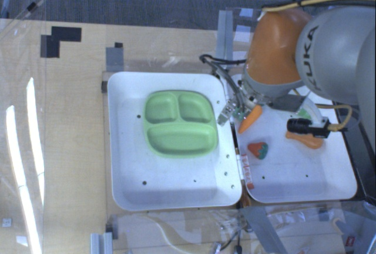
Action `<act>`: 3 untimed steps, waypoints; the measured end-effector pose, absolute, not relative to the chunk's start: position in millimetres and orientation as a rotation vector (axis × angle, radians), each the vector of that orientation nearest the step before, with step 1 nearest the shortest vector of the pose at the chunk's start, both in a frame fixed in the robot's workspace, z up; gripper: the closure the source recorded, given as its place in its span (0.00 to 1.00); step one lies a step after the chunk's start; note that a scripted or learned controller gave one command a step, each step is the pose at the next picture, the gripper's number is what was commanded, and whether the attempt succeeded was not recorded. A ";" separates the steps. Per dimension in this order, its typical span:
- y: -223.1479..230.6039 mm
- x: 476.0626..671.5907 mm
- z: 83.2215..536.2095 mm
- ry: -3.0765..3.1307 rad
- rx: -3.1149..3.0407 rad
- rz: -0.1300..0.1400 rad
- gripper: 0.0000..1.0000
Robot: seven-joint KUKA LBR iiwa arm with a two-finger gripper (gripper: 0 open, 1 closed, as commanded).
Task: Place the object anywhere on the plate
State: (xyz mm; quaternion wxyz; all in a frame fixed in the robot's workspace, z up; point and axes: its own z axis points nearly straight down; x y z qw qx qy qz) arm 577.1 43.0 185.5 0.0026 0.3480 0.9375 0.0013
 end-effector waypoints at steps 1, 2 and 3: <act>77.3 580.8 250.1 2.846 1.310 0.009 1.00; 50.3 598.4 241.1 2.826 1.358 0.005 1.00; 99.4 601.3 215.2 2.851 1.309 0.006 1.00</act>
